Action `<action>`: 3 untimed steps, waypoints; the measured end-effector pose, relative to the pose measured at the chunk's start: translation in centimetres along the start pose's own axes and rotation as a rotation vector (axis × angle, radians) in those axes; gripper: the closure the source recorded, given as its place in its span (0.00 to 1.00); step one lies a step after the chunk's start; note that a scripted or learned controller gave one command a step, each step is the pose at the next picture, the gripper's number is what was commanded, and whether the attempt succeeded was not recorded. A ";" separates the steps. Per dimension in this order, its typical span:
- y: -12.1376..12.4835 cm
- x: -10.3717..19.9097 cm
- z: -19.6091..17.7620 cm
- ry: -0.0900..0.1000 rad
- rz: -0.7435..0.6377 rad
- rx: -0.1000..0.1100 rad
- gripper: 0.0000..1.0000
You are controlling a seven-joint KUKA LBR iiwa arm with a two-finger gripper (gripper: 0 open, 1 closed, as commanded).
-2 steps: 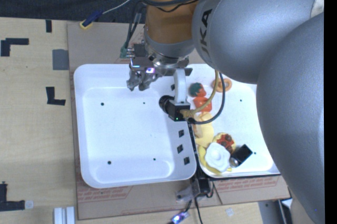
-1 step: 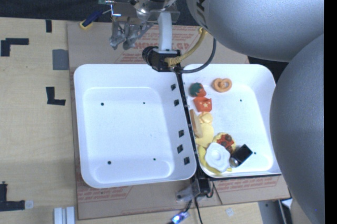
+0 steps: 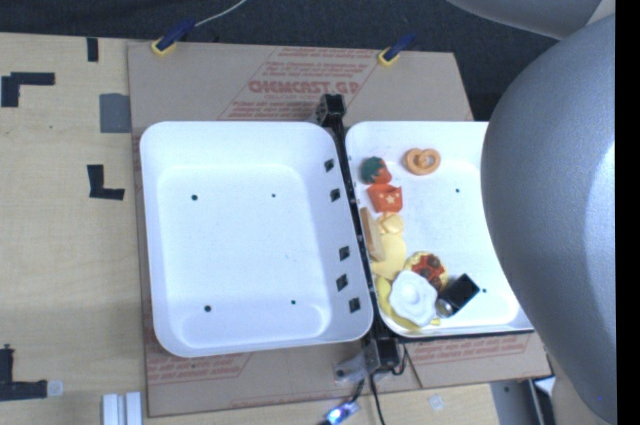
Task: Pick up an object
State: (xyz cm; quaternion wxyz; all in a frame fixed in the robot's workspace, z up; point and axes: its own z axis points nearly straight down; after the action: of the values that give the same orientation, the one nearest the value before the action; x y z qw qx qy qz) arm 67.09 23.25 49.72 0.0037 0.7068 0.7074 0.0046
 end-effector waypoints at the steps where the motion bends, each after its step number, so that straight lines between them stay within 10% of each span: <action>1: -0.7 0.0 17.4 -0.008 0.001 0.029 1.00; 2: -0.5 0.1 15.3 -0.005 -0.002 0.014 1.00; 3: -0.3 0.1 -0.8 0.004 -0.003 -0.005 1.00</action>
State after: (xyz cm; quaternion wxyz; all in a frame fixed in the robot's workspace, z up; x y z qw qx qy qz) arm 66.77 23.38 50.52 0.0039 0.7056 0.7086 0.0079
